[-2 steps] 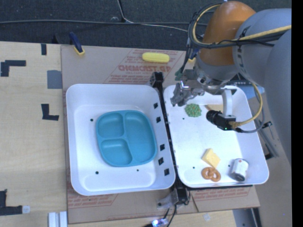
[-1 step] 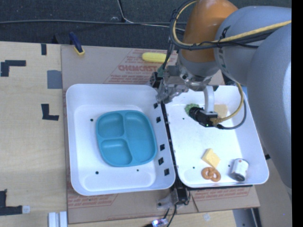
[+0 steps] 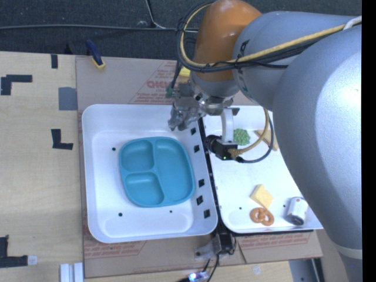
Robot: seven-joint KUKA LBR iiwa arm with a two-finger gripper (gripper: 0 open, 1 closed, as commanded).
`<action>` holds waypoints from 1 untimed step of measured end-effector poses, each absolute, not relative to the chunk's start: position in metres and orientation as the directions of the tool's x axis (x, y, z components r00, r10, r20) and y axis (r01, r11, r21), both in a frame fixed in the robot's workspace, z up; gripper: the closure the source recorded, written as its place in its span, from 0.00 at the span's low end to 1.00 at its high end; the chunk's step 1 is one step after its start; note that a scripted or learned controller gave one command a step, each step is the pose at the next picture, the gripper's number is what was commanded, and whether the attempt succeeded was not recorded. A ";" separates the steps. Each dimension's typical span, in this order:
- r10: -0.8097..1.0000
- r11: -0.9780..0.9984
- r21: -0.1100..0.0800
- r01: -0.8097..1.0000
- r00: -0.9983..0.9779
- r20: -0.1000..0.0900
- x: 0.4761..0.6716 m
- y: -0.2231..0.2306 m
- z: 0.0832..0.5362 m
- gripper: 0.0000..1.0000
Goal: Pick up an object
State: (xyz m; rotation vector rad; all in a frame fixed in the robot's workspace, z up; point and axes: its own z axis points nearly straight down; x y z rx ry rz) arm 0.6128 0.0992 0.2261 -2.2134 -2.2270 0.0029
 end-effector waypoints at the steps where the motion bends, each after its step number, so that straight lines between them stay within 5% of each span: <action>1: 1.000 0.002 -0.002 1.000 -0.002 -0.001 0.613 0.096 0.227 0.00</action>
